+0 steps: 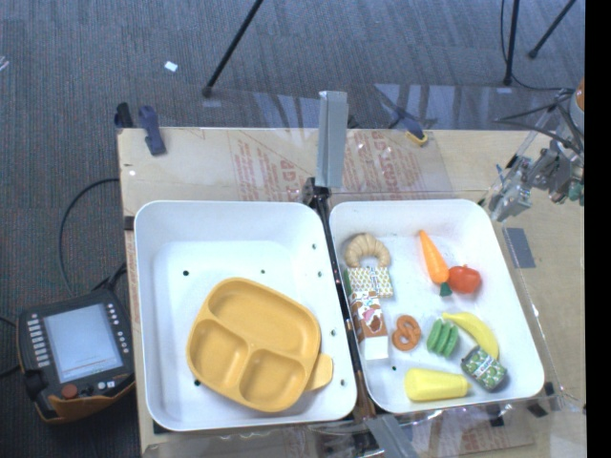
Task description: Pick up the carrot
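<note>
Hand (520, 191) parked off the bin (496, 227) at about two o'clock from its centre, over the worktop (239, 165) and well apart from the food. Too small and cluttered to make out as open or closed; cannot tell. Nothing seen gripped.

Carrot (433, 257) lying in the right bin toward twelve o'clock, tip pointing to eleven, stub to five. Touching or just beside the tomato (464, 279) at its four o'clock end. Well clear of the bagel (367, 249) at nine o'clock, and of the pretzel (407, 332), beans (442, 338) and banana (475, 331) down at six.

Likely trouble from here:
- Closing near the thick lower end could catch the tomato as well, nudging both or lifting the wrong thing.
- Tapered, smooth-looking body: a pinch near the narrow tip could squirt it out along its length.
- Closing along the axis instead of across it would probably just push it along the white floor.
- Coming down from two o'clock means passing the bin rim; too low a path risks a knock there.
- Slanted view hides true height, so stopping short above the carrot and closing on air looks possible.

Safest bet, by judgement: grip across the middle, away from the tomato.
</note>
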`<action>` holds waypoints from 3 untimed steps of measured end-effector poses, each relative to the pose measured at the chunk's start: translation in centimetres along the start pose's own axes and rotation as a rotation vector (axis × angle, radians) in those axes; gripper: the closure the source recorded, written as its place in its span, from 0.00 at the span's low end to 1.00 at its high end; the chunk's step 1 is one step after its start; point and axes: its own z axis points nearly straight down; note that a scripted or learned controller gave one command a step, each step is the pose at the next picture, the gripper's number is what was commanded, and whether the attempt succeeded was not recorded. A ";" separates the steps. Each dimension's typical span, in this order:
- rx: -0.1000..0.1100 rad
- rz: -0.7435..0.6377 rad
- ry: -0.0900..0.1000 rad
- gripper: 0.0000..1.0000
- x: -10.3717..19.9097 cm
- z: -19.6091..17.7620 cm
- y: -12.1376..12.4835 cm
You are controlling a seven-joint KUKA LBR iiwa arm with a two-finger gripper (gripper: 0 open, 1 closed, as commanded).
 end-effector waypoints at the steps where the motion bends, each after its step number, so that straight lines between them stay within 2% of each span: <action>1: 0.000 -0.164 0.019 1.00 5.0 17.1 3.9; 2: 0.001 0.032 0.010 1.00 10.1 18.2 2.5; 3: 0.002 0.216 0.007 1.00 3.9 21.3 4.6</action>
